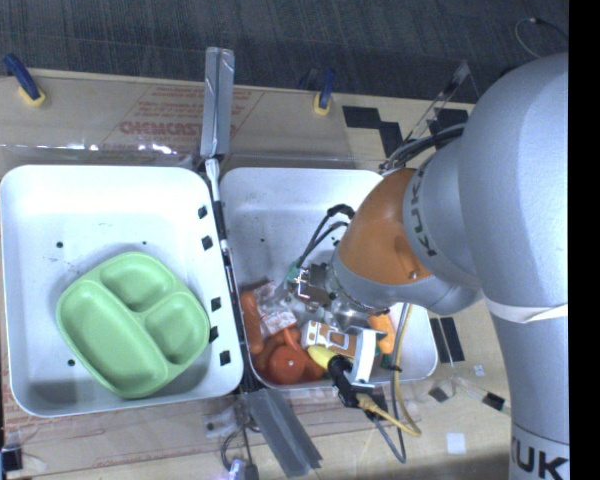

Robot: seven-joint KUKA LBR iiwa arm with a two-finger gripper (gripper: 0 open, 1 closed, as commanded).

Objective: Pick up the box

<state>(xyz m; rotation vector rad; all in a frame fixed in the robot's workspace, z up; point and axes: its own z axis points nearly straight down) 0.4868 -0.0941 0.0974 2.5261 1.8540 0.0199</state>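
Dark carpet [310,18] fills the background above a bench covered with brown cardboard [130,118], which is held down by blue clamps [23,78] along its far edge. Two shallow white bins sit side by side on it, their inner walls touching under a grey strap [218,103].

From the fixed camera above, the left bin [40,208] holds a green divided plate [133,321] with three compartments, lying flat toward the bin's near edge and nearer its right wall than its left.

The right bin [270,203] has a heap of things crowded into its near half. A red-orange rounded item [283,361] lies against the near edge, with a crinkled clear wrapper [273,313] just behind it by the left wall. A small white-and-orange box [348,342] lies between the red item and the bin's right wall, touching the pile.

The grey arm [510,198] reaches in from the right, its orange band [385,233] over the middle of the right bin. The gripper [325,313] hangs low over the heap, just above the box and wrapper. Its fingers are lost among wrist parts, cables and clutter, so whether they are apart, together or around anything cannot be told.
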